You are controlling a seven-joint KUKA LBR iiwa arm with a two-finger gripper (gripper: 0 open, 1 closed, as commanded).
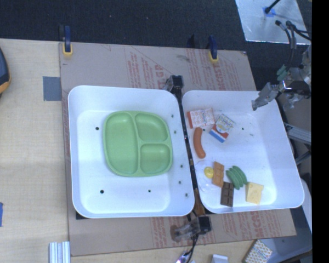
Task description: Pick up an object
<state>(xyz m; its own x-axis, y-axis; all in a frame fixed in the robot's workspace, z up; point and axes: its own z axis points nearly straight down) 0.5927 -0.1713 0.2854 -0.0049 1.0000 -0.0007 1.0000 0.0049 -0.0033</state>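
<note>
While the bench is lying under the fixed overhead camera, two shallow white bins are sitting side by side on a brown cardboard sheet (pixel 153 64). The left bin (pixel 82 147) is holding a green divided plate (pixel 137 143), which is lying flat near the bin's middle with its three compartments facing up.

The right bin (pixel 274 147) is carrying a scatter of small toy food pieces. A red-and-white packet (pixel 200 117) is lying near the bin's upper left, and just beside it a small white, red and blue packet (pixel 222 128) is resting. Below them a sausage (pixel 199 142) is lying lengthwise, close to the bin's left wall. Lower down, a yellow round piece (pixel 209 172) is touching an orange-brown block (pixel 218 174); a green ridged piece (pixel 236 176) is sitting just to the right of that block. A dark brown chocolate bar (pixel 227 193) is lying near the bottom edge, and a pale yellow cheese cube (pixel 254 193) is resting beside it, toward the lower right corner.

The gripper (pixel 261 99) is hanging at the right bin's upper right corner, over its rim and well apart from every piece. Nothing is sitting between its fingers; whether they are spread or closed, I cannot tell at this size.
</note>
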